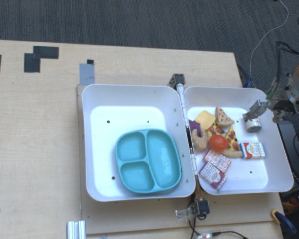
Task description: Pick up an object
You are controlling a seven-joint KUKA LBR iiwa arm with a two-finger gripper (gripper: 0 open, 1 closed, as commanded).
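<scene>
Surroundings: dark carpet lies beyond a pale wooden bench (35, 133), which carries two shallow white bins set side by side so their inner rims meet.
Left bin (97, 148): holds a teal divided plate (148, 160), lying flat toward the near right corner with its three compartments bare.
Right bin (276, 168): holds the task's candidates, heaped near the inner wall. A yellow wedge (205, 118), a pizza-slice toy (222, 117), a red tomato (219, 143) and two patterned cartons (213, 168) touch or overlap. A small red-and-white box (252, 150) lies just beside the pile. A small silver can (253, 126) sits apart, toward the far right.
Arm: reaches in from the right, its wrist over the bin's right rim.
Gripper (254, 112): positioned just above the silver can; whether it is wide or narrow cannot be told at this size, and nothing is seen held.
Step in hand: judged to be an approach on the silver can, probably chosen because it stands clear of the clutter.
Risk: a round can may roll or slip aside on contact.
</scene>
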